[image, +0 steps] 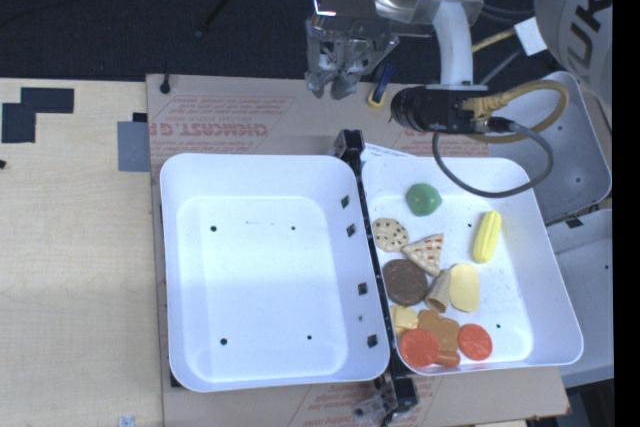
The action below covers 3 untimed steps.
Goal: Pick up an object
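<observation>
KUKA arm reaches in at the bench's far edge, gripper (333,80) hanging above the cardboard, beyond both bins; whether its jaws are released or clenched, cannot tell. Left bin (190,215) white, shallow. Right bin (545,265) carries the toy food: brown round patty (405,282) near the divider, yellow corn cob (486,236) toward the right wall, green ball (423,198) near the far wall, red tomato slices (420,348) by the near edge, cracker (389,234) beside the divider.

- We see a grey metal gripper (334,75) with short dull fingers.
- Above the fingers sits a silver wrist housing.
- Right of them, yellow and black cables loop.
</observation>
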Available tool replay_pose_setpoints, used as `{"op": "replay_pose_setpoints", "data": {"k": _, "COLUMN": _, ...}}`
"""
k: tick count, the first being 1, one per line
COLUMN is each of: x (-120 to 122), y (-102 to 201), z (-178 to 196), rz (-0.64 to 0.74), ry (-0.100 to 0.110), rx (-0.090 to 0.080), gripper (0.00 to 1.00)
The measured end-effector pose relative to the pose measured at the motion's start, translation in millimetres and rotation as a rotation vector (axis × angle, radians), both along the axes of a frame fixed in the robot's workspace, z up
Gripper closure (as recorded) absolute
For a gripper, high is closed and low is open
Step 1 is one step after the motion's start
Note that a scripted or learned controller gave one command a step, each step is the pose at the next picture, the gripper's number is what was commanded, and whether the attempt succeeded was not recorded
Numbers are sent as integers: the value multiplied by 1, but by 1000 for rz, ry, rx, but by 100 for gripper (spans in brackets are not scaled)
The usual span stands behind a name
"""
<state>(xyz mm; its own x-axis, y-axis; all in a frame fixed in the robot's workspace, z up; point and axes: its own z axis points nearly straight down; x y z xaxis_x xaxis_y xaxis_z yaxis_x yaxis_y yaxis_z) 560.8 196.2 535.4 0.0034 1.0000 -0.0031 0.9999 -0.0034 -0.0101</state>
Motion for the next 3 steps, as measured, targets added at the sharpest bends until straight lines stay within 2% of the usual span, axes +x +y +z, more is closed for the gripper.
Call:
{"op": "replay_pose_setpoints", "data": {"k": 1, "x": 86, "y": -38, "z": 0, "rz": 1, "ry": -11, "rx": 2, "gripper": 100}}
{"op": "replay_pose_setpoints", "data": {"k": 2, "x": 83, "y": 50, "z": -87, "rz": 5, "ry": -4, "rx": 2, "gripper": 100}}
{"op": "replay_pose_setpoints", "data": {"k": 3, "x": 69, "y": 42, "z": 2, "rz": 6, "ry": -13, "rx": 5, "gripper": 100}}
